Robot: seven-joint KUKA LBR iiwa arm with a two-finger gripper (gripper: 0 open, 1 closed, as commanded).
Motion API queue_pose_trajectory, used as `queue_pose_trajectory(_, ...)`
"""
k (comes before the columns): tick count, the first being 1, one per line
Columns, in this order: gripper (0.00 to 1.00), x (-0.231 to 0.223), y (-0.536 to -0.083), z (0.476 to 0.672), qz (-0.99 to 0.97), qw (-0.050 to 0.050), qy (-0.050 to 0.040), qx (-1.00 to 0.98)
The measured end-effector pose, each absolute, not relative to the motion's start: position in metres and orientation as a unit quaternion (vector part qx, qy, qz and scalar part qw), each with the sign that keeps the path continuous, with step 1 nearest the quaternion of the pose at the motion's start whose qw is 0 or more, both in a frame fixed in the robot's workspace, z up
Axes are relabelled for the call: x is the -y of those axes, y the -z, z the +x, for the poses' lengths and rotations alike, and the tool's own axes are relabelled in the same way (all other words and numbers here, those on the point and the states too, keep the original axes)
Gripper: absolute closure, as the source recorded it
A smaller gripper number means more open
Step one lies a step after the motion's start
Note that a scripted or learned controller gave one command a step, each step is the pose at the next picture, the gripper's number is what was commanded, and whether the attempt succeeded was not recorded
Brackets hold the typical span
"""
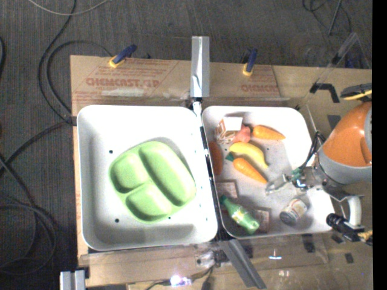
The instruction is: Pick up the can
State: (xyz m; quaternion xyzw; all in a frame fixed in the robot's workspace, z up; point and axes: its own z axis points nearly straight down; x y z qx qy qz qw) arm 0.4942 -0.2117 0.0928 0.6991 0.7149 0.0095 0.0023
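The can (294, 211) is small and silvery with a pale label. It lies tilted on the floor of the right bin (302, 121), near the front right corner. My gripper (279, 184) hangs over the right bin, a short way up and left of the can and apart from it. The orange-banded wrist (349, 145) reaches in from the right edge. Nothing shows in the gripper's grasp.
In the right bin lie an orange carrot (268, 132), a banana (249, 151), a second carrot (249, 170), a small box (230, 127) and a green bottle (240, 214) at the front. The left bin (91, 180) holds a green divided plate (152, 179).
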Motion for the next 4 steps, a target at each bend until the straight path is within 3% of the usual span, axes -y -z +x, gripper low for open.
queue_pose_trajectory(4, 0.0, 0.2138, -0.0927, 0.4932, 0.668, 0.001, -0.0082, -0.745)
